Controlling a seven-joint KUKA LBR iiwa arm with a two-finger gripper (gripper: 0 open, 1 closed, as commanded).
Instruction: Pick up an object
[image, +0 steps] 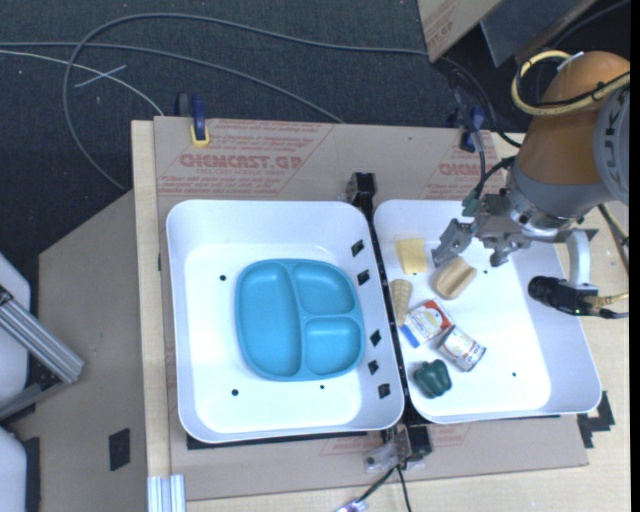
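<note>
Two bins (190, 300), one blue tray (299, 318), five objects

Bright, even overhead light; the two white bins (190, 300) are near blown out with little surface detail, and the blue plate (298, 318) at frame centre-left casts only a faint soft shadow. Dark floor along the top stays dim and noisy. Overall softness and low resolution, small items in the right bin (540, 370) slightly blurry; the arm (570, 130) at upper right shows mild glare on its orange band.
</note>
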